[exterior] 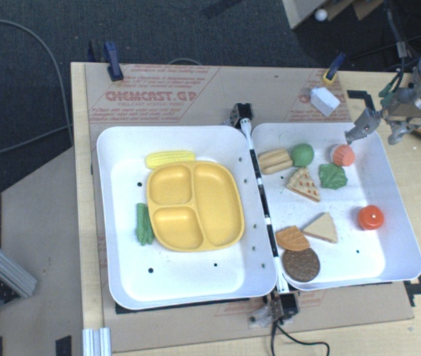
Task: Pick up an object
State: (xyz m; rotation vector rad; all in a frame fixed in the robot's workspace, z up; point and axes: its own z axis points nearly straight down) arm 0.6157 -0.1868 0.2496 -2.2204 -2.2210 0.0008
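Two white bins sit side by side on the bench. The gripper [377, 124] hangs over the far right corner of the right bin [396, 258], its grey fingers [360, 130] spread apart with nothing between them. Just below the left finger's tip lies a small pinkish-orange toy food piece [342, 155], close to the tip; whether they touch cannot be told. Beside it, nearer, sits a leafy green toy [333, 176], and left of that a green ball [302, 154], a hot dog bun [274, 161] and a pizza slice [304, 185]. Nearer still lie a red tomato [370, 217], a tan wedge [321, 229], an orange chip [293, 238] and a brown patty [300, 264].

The left bin [118, 258] holds a yellow divided plate [193, 203], a corn cob [170, 158] at its far edge and a green pea pod [144, 224] to its left.

Red print on the cardboard [151, 95] beyond the bins reads roughly "CHEMCAST GP"; smaller lines are too blurred to read.
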